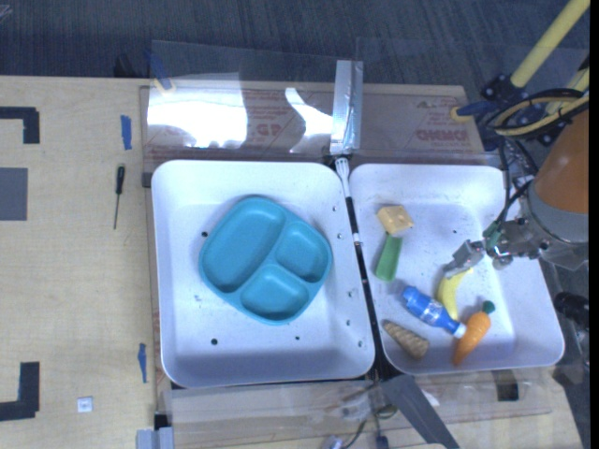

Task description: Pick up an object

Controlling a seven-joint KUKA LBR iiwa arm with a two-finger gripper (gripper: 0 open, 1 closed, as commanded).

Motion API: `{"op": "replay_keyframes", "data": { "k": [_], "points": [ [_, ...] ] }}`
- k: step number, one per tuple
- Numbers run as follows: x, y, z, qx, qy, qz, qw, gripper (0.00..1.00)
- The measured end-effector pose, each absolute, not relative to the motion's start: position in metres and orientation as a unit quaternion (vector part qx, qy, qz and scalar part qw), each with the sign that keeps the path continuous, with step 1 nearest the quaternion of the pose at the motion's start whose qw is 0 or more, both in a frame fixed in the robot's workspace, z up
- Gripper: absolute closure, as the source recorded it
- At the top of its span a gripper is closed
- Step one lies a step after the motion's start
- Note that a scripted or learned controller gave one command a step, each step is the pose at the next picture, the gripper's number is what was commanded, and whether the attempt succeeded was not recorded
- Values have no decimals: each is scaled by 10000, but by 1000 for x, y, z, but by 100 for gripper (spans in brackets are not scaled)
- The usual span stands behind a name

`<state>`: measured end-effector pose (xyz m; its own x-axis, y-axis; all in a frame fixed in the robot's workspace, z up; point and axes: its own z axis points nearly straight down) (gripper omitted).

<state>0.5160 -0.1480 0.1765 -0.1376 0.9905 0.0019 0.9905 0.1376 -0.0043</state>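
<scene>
A wrong toy could be bumped or grabbed, because the banana (452, 291), the blue bottle (429, 309) and the carrot (471, 335) are packed close together. The gripper (465, 256) is held low over the right bin (524, 340), at 12 o'clock from the banana. Its grip cannot be told. The arm is reached in from 3 o'clock.

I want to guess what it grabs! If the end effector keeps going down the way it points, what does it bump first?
Probably the yellow banana: the end effector hangs just above its top end, pointing down-left. Its height is hard to judge.
</scene>
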Motion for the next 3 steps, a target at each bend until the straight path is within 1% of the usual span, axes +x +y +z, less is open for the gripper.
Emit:
{"op": "replay_keyframes", "data": {
  "k": [1,2,3],
  "points": [
    [519,-136,88,-7086,-7056,-21,-31,0],
    [520,-136,99,-7091,-7051,-35,-59,100],
    [557,-98,186,-7340,-6792,-34,-25,100]
  ]
}}
